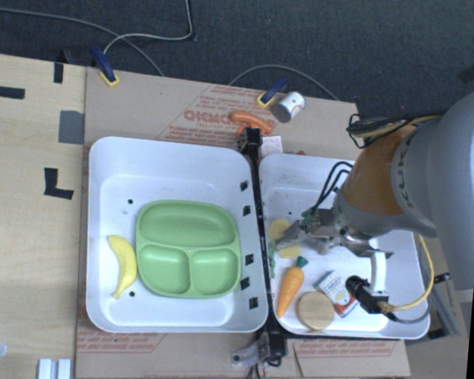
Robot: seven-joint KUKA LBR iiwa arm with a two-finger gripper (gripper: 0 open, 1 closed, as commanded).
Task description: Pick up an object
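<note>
1. My arm: broad, rounded grey casing.
2. An orange band rings it above the wrist.
3. Black cables loop alongside.
4. A yellow cable trails behind.

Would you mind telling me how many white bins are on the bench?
2. The left bin holds a green tray and a banana; the right bin, beside it, holds a carrot, with the arm over part of it.
</note>
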